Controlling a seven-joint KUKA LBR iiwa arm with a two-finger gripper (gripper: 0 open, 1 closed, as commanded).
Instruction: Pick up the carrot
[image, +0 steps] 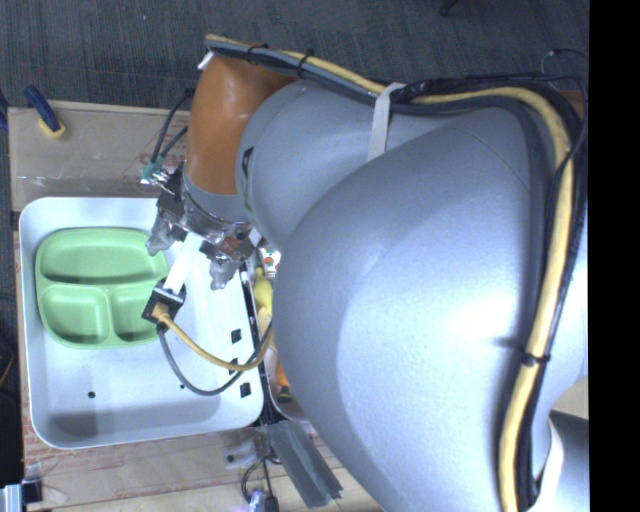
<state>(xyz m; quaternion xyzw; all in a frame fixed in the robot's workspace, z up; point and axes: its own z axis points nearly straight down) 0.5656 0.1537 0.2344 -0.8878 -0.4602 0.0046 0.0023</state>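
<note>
A pale wooden bench (100, 130) on dark grey carpet carries a shallow white plastic bin (60, 400) on the camera view's left half, while the bulky grey arm (420, 300) with its orange band (220, 110) covers most of the right. The two-finger gripper (185, 245) hangs over the bin's upper right part, just beside the right rim of a light green, three-compartment plastic tray (90, 285); whether its fingers are apart or together cannot be told, since the metal wrist parts and brackets mask them. At about 5 o'clock from the gripper a yellow cable (205, 355) loops over the white floor of the bin. Farther out at 4 o'clock, along the divide between the bins, a small yellowish object (263, 297) and an orange sliver (281, 378) peek from beneath the arm; the sliver may be the carrot, though too little shows to be sure. At 10 o'clock, well apart, a blue-and-yellow object (42, 108) lies on the bench.
</note>
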